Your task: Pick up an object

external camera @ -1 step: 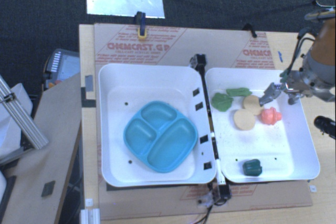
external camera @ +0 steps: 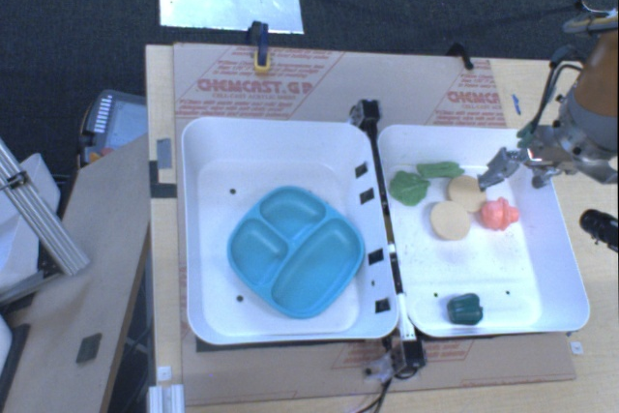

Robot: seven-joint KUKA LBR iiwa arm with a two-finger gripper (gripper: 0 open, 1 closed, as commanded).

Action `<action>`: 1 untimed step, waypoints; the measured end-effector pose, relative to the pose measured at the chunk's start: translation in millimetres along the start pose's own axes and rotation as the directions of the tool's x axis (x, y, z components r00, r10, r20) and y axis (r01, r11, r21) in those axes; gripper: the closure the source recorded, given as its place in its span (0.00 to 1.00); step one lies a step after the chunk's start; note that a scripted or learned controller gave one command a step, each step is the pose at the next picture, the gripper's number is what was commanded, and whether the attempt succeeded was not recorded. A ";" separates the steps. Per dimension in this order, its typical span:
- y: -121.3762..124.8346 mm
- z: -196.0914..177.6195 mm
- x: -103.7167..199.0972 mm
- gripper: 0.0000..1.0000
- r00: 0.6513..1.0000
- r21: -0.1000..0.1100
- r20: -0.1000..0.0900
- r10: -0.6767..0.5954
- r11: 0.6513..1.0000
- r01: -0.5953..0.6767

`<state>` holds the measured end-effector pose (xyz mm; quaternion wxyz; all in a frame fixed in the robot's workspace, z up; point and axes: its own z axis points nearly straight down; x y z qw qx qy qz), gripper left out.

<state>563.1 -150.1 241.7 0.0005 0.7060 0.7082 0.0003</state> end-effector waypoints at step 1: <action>2.0 40.7 1.7 0.00 1.000 0.000 0.000 0.001 1.000 -0.001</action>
